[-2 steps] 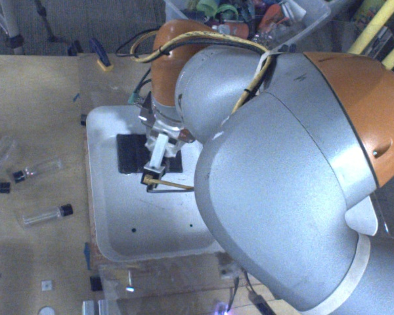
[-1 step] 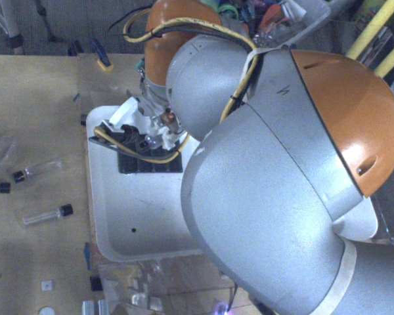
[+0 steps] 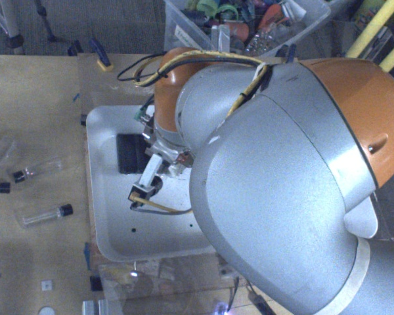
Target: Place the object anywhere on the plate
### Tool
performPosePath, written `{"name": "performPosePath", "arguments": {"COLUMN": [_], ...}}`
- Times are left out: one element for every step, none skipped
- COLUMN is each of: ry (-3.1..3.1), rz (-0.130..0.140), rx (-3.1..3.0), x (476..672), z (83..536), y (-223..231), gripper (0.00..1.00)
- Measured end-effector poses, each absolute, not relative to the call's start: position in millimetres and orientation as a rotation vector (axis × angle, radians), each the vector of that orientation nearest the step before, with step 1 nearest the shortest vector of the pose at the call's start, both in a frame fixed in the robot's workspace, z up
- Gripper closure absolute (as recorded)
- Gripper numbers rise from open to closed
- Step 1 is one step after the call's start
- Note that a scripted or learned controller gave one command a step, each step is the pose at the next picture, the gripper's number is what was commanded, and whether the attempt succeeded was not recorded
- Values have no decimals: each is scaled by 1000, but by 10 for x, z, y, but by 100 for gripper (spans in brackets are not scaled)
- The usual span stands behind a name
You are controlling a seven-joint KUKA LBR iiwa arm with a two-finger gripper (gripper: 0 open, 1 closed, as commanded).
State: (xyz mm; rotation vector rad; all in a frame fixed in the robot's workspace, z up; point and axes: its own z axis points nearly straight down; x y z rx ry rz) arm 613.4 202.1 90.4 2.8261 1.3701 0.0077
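Though near bin wall (image 3: 97, 182), black block (image 3: 130, 153) apart

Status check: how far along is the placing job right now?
Done: nothing I can confirm. In hand: the grey arm reaches down into the shallow white bin, its wrist beside a flat black rectangular object lying on the bin floor; no grasp is visible. Left: the pick-up and the whole placement.
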Motion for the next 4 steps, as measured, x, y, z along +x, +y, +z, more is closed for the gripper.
{"name": "performPosePath", "arguments": {"ry": [1991, 2504, 2892, 3104], "rz": [-46, -1, -1, 5], "rx": [2429, 1894, 1231, 446], "x": [6443, 6559, 6420, 6474], "z": [887, 1304, 1318, 2231], "y": [2128, 2125, 2017, 2117], "gripper": [100, 100, 100, 100]}}
